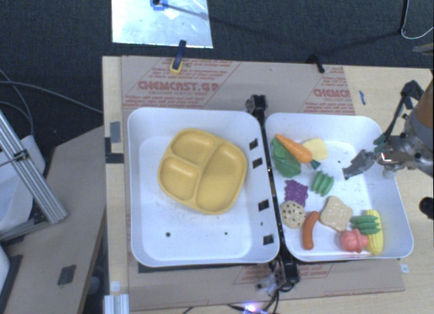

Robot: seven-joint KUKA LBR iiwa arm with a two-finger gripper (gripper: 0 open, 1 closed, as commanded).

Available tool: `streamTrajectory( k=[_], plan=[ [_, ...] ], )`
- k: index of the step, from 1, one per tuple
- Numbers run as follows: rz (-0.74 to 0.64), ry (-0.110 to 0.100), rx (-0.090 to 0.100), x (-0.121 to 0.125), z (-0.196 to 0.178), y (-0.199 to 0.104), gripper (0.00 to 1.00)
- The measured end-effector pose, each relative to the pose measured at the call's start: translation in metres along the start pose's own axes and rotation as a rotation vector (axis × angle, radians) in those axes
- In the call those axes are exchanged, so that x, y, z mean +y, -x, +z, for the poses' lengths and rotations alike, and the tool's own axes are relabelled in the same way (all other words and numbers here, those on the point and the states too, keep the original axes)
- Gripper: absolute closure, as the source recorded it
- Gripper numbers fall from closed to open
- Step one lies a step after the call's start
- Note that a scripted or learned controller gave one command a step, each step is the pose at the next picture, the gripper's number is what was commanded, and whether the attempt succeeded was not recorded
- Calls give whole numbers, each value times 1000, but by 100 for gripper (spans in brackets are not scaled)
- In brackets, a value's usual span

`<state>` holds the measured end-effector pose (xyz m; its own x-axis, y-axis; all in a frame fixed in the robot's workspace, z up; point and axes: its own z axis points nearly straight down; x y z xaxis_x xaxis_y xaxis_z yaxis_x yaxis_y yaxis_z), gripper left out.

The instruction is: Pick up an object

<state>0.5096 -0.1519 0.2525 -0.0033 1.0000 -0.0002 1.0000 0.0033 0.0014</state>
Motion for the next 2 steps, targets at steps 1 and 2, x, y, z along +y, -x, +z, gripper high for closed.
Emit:
streamTrajectory(
  k=[1,2],
  plan=[
    [-1,-12,5,-25,112,-44,0],
    [-3,1,1,-22,100,-69,0]
  ],
)
